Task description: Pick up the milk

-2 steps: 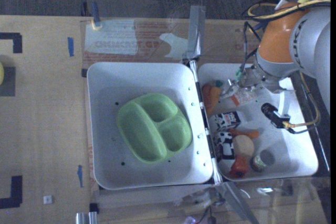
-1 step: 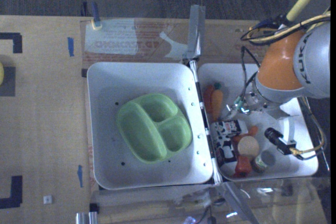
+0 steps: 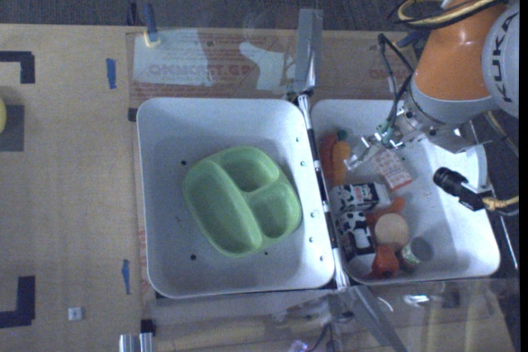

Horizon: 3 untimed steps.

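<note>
The jaws (image 3: 369,146) hang over the upper middle of the right bin (image 3: 462,255); how far open they stand I cannot tell, for the metal at the wrist is small and blurred, and nothing is seen caught in them. Just beside them, toward the divider, lies an orange carrot-like toy (image 3: 339,160), and under them on the other side a white and red packet (image 3: 391,169). Below the jaws, toward the near wall, lies the milk (image 3: 356,217), a small carton with black and white cow patches, on its side along the divider and well apart from the jaws. Close against it sit a round tan piece (image 3: 392,229) and a red-orange bit (image 3: 384,260).

The carton looks light and fairly stiff, probably a toy or an empty box, with smooth printed faces that may slip, so I judge the best hold is across its narrow width, at mid-length, jaws squared to its long sides. The neighbours leave little room on the far side.

Further out, the left bin (image 3: 165,260) holds a green divided plate (image 3: 242,199), and both bins rest on the wooden surface (image 3: 66,194)
</note>
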Each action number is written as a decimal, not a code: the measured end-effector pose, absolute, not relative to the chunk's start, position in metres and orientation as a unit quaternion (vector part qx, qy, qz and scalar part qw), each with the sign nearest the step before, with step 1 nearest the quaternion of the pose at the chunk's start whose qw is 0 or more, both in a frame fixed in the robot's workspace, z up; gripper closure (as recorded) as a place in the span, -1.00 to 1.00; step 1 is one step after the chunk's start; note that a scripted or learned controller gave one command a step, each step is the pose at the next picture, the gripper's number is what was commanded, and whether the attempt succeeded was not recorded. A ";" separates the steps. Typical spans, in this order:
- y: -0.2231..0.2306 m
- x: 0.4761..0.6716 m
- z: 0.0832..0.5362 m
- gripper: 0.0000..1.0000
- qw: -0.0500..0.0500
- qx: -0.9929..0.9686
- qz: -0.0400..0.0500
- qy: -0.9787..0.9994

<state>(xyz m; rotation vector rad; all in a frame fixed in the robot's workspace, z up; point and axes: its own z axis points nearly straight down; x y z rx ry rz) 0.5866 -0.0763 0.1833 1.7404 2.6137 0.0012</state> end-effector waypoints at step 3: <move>-0.109 0.486 0.115 -1.00 0.009 0.266 0.002 0.964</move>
